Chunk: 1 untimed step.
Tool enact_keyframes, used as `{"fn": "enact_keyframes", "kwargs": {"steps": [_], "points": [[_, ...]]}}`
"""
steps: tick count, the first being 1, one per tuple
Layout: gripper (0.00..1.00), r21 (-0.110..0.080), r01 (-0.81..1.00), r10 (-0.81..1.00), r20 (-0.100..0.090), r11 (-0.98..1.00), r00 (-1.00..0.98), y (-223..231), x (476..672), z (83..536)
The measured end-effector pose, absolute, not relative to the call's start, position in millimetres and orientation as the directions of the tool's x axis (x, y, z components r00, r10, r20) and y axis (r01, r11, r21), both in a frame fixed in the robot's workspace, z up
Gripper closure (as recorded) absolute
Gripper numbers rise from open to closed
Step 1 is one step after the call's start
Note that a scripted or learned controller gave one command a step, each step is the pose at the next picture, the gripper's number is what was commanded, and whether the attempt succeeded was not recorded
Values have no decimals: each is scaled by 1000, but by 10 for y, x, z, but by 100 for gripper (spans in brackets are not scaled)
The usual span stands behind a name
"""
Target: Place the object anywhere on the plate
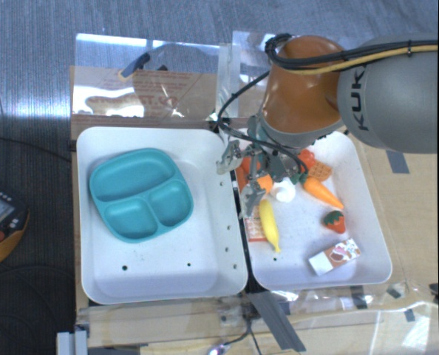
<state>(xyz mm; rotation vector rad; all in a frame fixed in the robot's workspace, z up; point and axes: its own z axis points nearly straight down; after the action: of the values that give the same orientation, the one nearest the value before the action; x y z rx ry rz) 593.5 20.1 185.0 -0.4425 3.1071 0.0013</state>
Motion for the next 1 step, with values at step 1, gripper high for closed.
{"fn": "enact_keyframes", "kwargs": {"steps": [1], "points": [[0,1,-714,-714,-4,700,-700,528,5827,1848]]}}
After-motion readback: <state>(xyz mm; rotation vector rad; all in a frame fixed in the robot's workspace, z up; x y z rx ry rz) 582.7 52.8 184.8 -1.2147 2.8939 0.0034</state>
